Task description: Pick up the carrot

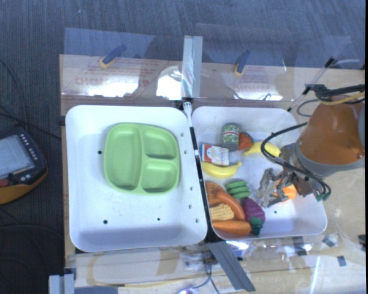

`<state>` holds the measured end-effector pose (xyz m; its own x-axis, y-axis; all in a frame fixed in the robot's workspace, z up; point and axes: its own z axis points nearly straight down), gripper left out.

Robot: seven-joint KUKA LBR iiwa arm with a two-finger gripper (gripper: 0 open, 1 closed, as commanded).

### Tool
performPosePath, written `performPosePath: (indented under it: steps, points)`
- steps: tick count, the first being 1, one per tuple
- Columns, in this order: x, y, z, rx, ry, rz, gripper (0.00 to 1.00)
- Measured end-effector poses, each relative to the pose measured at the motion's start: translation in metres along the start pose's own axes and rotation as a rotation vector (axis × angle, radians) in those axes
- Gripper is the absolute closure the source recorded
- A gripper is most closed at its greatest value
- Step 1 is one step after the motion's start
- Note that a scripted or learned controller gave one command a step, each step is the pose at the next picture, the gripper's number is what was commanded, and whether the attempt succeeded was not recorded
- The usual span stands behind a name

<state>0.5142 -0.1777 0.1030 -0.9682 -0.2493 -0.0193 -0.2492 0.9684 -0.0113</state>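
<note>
A: Where is the room to move?

B: In the camera view, the left bin [86, 225] is offering wide white floor around a green tray [142, 158], which is sitting near its middle. The right bin [306, 222] is crowding its food along the left wall, leaving bare floor toward the right and near rims.

A: And the carrot?

B: The carrot [232, 228] is lying at the near-left corner, smooth, orange and tapered, touching the ridged corn [221, 212] and the purple eggplant [253, 212]. A curved yellow banana [222, 169], a green can [230, 133] and a red-and-white carton [216, 155] are sitting farther back.

A: The gripper?

B: The gripper [271, 192] is hanging over the bin's middle, right of the pile and apart from the carrot. Something orange is showing beside it, but I cannot tell how the jaws are standing.
</note>
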Motion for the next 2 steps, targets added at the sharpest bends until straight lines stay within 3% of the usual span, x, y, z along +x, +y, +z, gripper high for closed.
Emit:
performPosePath:
  steps: [2]
  points:
    - [-0.0032, 0.0015, -0.0179, 0.003, -0.003, -0.002, 1.00]
